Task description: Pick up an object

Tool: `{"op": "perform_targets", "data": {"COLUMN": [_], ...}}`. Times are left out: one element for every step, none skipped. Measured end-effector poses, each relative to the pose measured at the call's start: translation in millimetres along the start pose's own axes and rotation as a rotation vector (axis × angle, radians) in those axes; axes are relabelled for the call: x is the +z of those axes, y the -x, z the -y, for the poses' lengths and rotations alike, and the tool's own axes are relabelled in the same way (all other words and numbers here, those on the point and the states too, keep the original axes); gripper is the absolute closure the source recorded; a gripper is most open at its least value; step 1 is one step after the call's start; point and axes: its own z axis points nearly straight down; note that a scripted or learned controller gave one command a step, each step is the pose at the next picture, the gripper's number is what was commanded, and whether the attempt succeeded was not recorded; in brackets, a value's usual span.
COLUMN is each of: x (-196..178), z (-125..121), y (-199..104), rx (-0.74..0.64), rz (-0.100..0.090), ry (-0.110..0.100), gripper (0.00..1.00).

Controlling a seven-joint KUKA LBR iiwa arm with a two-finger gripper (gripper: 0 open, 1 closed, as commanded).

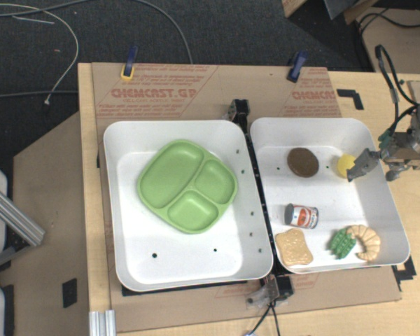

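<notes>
The right bin (378, 208) holds several small items: a brown round disc (303, 162), a small yellow piece (345, 164), a red and white can (302, 216) on its side, a slice of toast (294, 248), a green broccoli-like piece (341, 243) and a croissant (368, 241). My gripper (378, 169) hangs over the bin's right rim, just right of the yellow piece. Its two grey fingers (361, 165) are spread open, with nothing between them.
A green divided plate (187, 185) lies in the left bin (126, 250). Both bins rest on a cardboard sheet (161, 89) held by blue clamps (130, 61) at the back. Cables run along the right side near the arm.
</notes>
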Motion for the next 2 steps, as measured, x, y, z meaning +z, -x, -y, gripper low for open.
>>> {"op": "perform_targets", "data": {"x": [-8,49], "z": [-3,-10], "y": [-1,-5], "rx": [-0.004,-0.005], "rz": [0.004,0.003], "ry": [0.014,0.013], "gripper": [0.0,0.0]}}
